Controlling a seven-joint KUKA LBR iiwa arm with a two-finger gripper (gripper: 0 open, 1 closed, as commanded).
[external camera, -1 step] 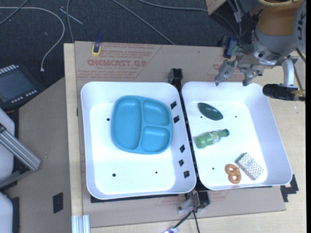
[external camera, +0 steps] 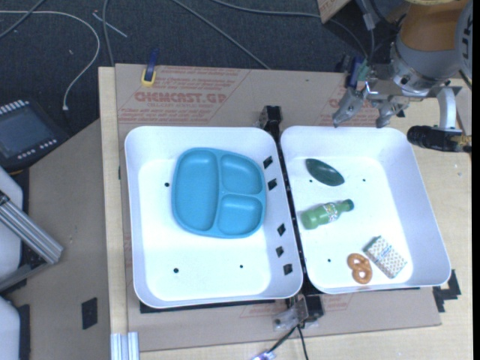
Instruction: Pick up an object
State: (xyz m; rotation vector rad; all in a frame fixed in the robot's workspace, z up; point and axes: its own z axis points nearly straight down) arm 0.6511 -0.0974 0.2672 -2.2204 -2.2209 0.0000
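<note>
The surface [external camera: 187, 88], a tan sheet with red printed lettering, carries two shallow white bins set side by side and joined along their inner edges by black clips. The left bin [external camera: 146, 223] holds a light blue divided plate [external camera: 217, 193] with three compartments, lying flat near the bin's centre. The right bin [external camera: 420, 201] holds four small items, all lying free on its floor. The arm [external camera: 431, 21], grey with an orange band, enters at the upper right and hangs above the far rim of the right bin. Its hand [external camera: 367, 117] points downward just beyond that rim, with the two fingers spread apart and nothing between them. In the right bin, a dark green oval leaf-shaped piece [external camera: 325, 172] lies toward the far side, closest to the hand yet apart from it. A green bottle [external camera: 326, 213] lies on its side just in front of the leaf-shaped piece, near the bin's middle. A small checkered packet [external camera: 386, 256] lies near the front right corner, and a brown pretzel [external camera: 360, 268] lies just beside it on its left, at the bin's front edge.
</note>
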